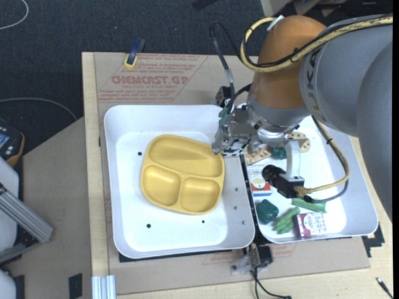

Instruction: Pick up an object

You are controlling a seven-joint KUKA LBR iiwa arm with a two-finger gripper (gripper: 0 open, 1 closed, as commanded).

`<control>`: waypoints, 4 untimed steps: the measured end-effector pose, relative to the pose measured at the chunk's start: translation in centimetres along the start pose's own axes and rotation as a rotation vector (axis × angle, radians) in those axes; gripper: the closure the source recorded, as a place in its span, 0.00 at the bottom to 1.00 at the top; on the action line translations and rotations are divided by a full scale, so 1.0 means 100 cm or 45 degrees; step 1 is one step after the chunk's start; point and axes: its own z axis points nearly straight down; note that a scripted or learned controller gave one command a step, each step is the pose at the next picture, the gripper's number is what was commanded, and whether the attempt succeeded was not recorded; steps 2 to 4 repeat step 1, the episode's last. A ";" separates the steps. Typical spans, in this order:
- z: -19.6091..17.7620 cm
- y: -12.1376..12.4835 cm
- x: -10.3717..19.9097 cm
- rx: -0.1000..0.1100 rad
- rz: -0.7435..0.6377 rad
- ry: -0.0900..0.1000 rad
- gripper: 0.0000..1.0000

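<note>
white bins sit on a brown bench over dark carpet. right bin holds small items; left bin holds a yellow divided plate. gripper is at the plate's far-right rim; jaw state cannot be told.

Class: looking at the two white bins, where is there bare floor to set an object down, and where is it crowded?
Free: the left bin floor around the yellow divided plate, mostly along its left and front walls. Crowded: the right bin, under the gripper and small items.
</note>
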 end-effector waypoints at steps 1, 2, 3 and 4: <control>-0.012 0.005 0.005 -0.008 -0.002 0.000 1.00; -0.012 0.005 0.005 -0.008 -0.002 0.000 1.00; -0.012 0.005 0.005 -0.008 -0.002 0.000 1.00; -0.012 0.005 0.005 -0.008 -0.002 0.000 1.00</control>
